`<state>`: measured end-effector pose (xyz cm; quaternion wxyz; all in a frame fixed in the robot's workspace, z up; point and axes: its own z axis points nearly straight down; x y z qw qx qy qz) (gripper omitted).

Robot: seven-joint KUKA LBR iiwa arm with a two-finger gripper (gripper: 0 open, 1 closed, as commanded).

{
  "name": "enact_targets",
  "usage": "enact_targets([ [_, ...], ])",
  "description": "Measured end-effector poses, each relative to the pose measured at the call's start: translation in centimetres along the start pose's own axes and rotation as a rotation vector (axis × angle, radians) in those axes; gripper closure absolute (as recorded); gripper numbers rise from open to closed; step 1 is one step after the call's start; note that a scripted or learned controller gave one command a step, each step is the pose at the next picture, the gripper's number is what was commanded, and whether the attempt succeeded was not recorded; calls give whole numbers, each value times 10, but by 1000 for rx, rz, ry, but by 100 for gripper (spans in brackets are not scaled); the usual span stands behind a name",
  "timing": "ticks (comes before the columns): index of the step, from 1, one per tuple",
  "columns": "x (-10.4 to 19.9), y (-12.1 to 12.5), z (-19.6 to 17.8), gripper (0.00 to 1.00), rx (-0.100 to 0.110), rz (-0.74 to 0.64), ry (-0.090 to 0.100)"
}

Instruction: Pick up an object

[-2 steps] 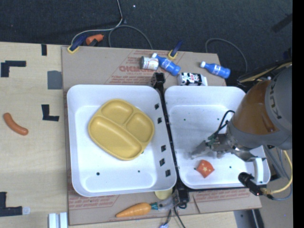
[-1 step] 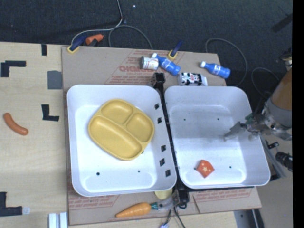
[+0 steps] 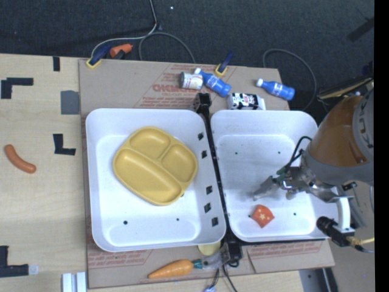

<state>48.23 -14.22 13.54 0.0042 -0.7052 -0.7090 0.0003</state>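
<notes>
A small red object (image 3: 262, 215) with a bit of green on it lies on the floor of the right bin (image 3: 243, 145), near its front wall. My gripper (image 3: 276, 190) hangs over the same bin, just behind and to the right of the red object and apart from it. It is open, with one grey finger (image 3: 261, 191) slanting left toward the bin's middle and nothing between the fingers. The grey and orange arm (image 3: 340, 139) comes in over the bin's right wall.
The left bin (image 3: 103, 224) holds a yellow divided plate (image 3: 155, 165). Behind the bins lie two blue bottles (image 3: 276, 89), a small white bottle (image 3: 191, 79) and a black-and-white carton (image 3: 246, 101). A carrot (image 3: 172, 269) lies in front, and a sausage (image 3: 19, 159) at the far left.
</notes>
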Motion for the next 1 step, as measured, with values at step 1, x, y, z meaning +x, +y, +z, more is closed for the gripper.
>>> enact_targets([
  [1,47,42,52,0,-8,2,-9],
])
